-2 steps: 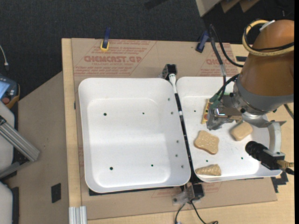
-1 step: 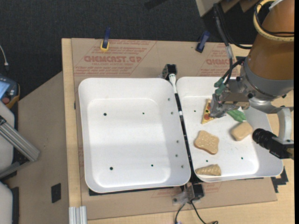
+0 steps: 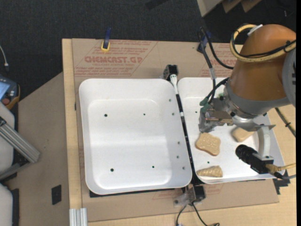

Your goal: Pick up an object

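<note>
in the right bin (image 3: 190,91), left of centre, the tan toast-shaped piece (image 3: 208,144) lies flat, its long axis roughly 10 to 4 o'clock. it sits just at 6 o'clock of the gripper (image 3: 206,120). i cannot tell whether the gripper is released or clenched. the arm (image 3: 261,65) enters from 3 o'clock, wrist pointing down.
</note>
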Robot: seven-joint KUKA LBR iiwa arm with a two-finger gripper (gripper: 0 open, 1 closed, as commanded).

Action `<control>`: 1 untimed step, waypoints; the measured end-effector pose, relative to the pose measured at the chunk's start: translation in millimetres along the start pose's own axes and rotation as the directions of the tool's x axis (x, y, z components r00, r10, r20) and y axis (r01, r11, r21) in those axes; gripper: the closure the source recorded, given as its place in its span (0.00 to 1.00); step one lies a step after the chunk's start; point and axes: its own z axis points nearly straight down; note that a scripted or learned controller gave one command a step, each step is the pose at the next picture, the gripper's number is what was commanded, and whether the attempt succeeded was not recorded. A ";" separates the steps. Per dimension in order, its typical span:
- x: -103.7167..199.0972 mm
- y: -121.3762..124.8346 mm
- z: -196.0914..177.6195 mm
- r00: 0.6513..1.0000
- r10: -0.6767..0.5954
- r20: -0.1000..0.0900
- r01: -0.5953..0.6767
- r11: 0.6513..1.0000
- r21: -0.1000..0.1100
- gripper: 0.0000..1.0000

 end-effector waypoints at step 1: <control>-5.5 1.0 -38.2 1.000 -0.001 0.001 0.001 1.000 -0.012 0.00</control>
